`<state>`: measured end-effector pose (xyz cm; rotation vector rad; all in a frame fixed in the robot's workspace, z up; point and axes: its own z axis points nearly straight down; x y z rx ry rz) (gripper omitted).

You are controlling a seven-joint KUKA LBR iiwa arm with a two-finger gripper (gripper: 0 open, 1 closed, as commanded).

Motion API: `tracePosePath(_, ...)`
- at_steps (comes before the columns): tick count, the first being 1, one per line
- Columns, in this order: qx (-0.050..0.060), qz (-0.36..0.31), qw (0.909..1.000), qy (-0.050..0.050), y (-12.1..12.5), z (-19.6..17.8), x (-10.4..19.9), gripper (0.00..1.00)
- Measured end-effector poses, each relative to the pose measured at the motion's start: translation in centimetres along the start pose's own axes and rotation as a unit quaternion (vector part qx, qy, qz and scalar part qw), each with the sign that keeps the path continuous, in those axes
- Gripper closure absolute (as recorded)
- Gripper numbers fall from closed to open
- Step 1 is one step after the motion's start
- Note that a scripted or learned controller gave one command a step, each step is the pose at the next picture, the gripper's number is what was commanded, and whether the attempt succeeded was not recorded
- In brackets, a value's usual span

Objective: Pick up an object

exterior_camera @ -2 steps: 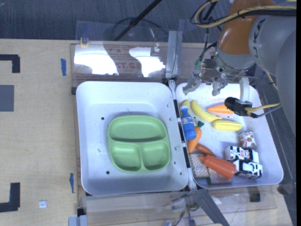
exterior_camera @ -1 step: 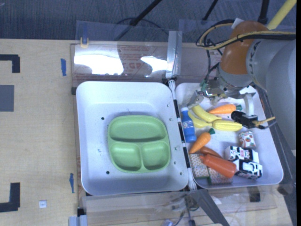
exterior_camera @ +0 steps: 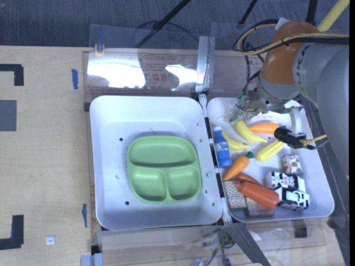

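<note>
A green tray [exterior_camera: 163,168] is seen in the left bin [exterior_camera: 105,121]. In the right bin [exterior_camera: 321,198], a blue bottle [exterior_camera: 222,148], bananas [exterior_camera: 248,132] and carrots [exterior_camera: 237,167] lie below the gripper [exterior_camera: 247,107]; its state cannot be told. No writing is legible.

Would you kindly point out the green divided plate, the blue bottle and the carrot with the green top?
green divided plate [exterior_camera: 161,151]: camera view, upper compartment's floor.
blue bottle [exterior_camera: 223,151]: camera view, middle of its body.
carrot [exterior_camera: 237,167]: camera view, orange body.

End effector [exterior_camera: 248,107] lowered, fingers perhaps indistinct.
</note>
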<state>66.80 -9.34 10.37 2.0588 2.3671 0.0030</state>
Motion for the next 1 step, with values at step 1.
tracePosePath(1,0.001,0.018,0.9998,0.000,0.57,-13.51,4.05,1.00)
